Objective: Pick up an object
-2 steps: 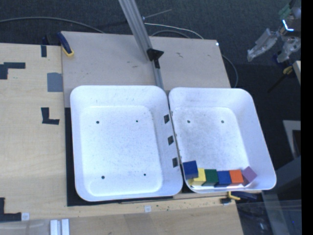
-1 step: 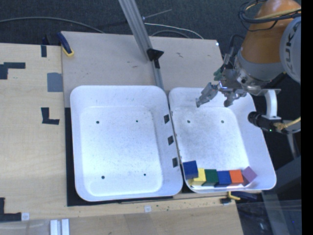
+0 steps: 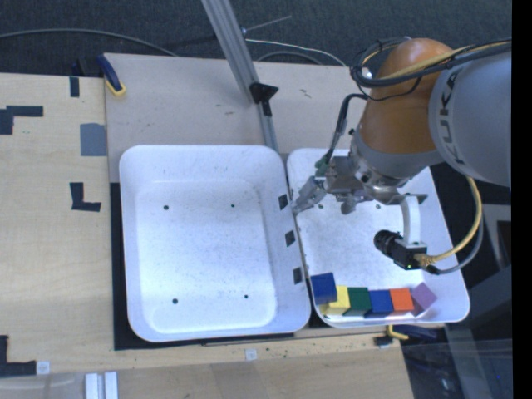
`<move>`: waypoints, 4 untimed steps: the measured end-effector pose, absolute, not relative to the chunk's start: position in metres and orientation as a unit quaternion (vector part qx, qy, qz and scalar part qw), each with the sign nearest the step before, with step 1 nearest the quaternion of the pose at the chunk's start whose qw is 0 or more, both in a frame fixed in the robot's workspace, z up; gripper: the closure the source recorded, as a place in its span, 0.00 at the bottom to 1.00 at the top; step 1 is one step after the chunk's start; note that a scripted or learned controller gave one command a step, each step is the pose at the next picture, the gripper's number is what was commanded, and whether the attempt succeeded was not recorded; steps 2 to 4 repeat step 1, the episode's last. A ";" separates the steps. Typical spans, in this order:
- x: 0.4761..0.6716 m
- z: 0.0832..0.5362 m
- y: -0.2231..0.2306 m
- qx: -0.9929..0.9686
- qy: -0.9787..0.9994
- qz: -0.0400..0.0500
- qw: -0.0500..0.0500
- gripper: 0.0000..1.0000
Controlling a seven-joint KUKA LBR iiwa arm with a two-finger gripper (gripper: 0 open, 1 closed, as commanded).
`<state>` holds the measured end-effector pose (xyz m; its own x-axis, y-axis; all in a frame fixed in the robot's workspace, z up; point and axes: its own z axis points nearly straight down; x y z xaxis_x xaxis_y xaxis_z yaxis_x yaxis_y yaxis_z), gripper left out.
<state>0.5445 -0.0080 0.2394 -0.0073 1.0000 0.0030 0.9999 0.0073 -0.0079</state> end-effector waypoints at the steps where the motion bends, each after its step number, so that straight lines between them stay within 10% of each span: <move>1: 0.515 0.192 0.047 -0.705 -0.709 0.003 0.004 0.00; 4: 0.515 0.192 0.047 -0.705 -0.709 0.003 0.004 0.00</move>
